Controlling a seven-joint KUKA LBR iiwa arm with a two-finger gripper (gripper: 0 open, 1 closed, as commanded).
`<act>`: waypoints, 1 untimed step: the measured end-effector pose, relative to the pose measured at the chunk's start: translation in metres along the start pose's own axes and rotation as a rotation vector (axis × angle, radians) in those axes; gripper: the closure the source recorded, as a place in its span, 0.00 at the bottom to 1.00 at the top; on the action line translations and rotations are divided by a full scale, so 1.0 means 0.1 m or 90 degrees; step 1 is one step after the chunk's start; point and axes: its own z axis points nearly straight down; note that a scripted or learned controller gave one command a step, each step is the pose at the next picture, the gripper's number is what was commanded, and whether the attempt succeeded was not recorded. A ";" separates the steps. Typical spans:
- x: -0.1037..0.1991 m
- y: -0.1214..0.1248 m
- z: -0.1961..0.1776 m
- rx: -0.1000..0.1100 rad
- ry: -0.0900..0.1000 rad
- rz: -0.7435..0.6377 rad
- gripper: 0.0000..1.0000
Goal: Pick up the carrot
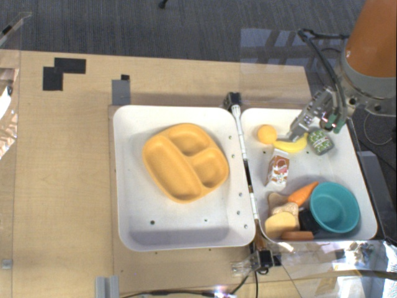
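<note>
The orange carrot [303,193] lies tilted in the right bin [366,185], its tip against the left rim of a teal bowl [335,208]. My gripper [302,126] hangs over the back part of the same bin, well above and behind the carrot, right over a yellow banana [291,144]. Its metal fingers point down and to the left toward the banana. Nothing shows between them.
The left bin [133,166] holds a yellow divided plate [185,161]. Around the carrot lie a yellow ball [267,134], a green can [321,142], a small carton [278,169], a tan bread-like piece [280,219] and a dark object [306,219].
</note>
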 end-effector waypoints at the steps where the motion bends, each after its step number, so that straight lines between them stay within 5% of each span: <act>1: 0.01 0.00 0.04 0.003 0.004 0.001 0.00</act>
